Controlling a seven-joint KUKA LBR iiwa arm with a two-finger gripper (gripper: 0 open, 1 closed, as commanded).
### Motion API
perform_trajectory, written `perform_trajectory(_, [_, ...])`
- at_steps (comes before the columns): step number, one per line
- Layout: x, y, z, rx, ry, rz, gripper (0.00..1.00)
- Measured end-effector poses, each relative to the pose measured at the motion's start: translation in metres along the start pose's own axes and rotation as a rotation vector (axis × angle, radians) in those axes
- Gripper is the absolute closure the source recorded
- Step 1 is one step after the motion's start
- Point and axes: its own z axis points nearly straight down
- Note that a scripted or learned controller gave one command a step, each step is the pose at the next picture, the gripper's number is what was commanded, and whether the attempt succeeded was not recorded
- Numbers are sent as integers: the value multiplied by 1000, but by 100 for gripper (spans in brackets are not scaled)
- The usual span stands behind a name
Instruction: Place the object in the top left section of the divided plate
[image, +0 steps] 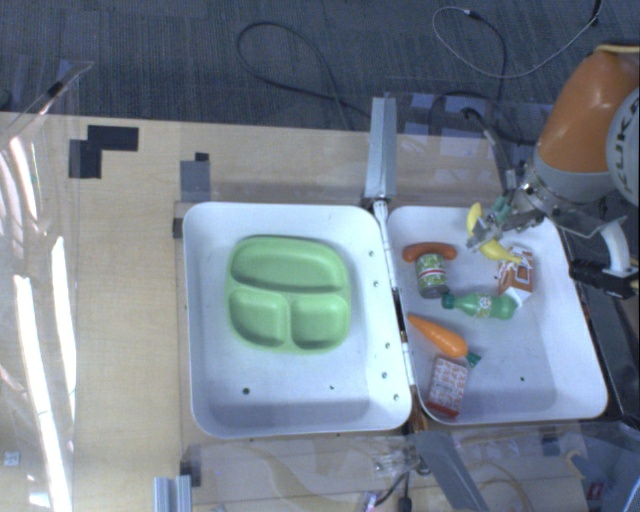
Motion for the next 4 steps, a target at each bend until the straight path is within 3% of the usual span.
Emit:
perform_trajectory(1, [96,13,2,1,4,-171,100])
perform_trajectory(2, [98,43,10,-2,2,-302,100])
perform_trajectory(3, [187,66,10,-2,4,-513,100])
perform_trajectory(4, [187,66,10,-2,4,-512,0])
